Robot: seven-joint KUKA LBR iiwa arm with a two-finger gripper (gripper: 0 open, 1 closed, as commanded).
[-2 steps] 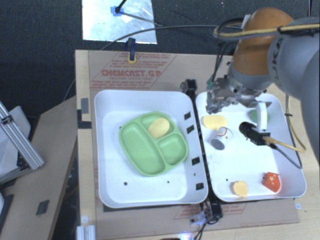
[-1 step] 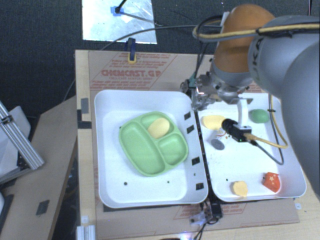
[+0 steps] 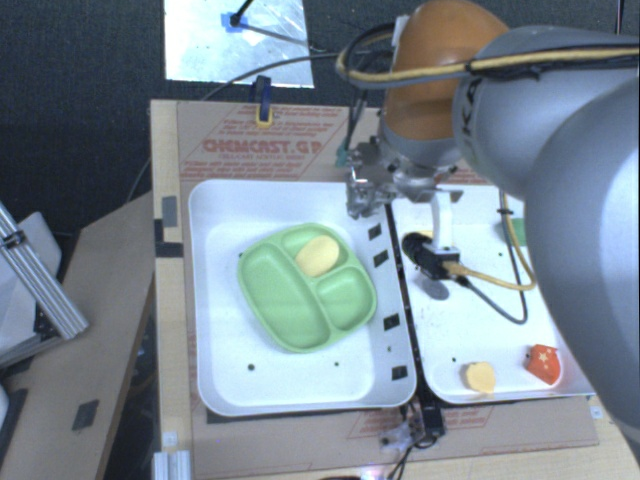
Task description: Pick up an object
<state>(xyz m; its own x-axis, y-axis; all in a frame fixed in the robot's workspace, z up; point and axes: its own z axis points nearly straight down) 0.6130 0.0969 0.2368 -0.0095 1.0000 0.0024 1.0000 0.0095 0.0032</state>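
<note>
- a grey robot arm [image 3: 560,118] with an orange band [image 3: 435,68] reaches in from the right, over the far part of two shallow white bins set side by side on a brown cardboard sheet [image 3: 250,143].
- the gripper [image 3: 366,196] appears at the far end of the strip where the two bins meet, over the far right corner of the left bin [image 3: 215,368].
- whether the gripper is open or closed cannot be told, and nothing can be seen held in it.
- a green divided plate [image 3: 290,308] lies in the middle of the left bin.
- a pale yellow lump [image 3: 319,256] rests in the plate's far compartment, near the gripper, just to its left and nearer the viewer, apart from it.
- the right bin [image 3: 470,328] holds a small yellow piece [image 3: 480,376] by its near edge, well apart from the gripper.
- a small red piece [image 3: 542,364] lies just to the right of the yellow piece, in the near right corner, also well apart from the gripper.
</note>
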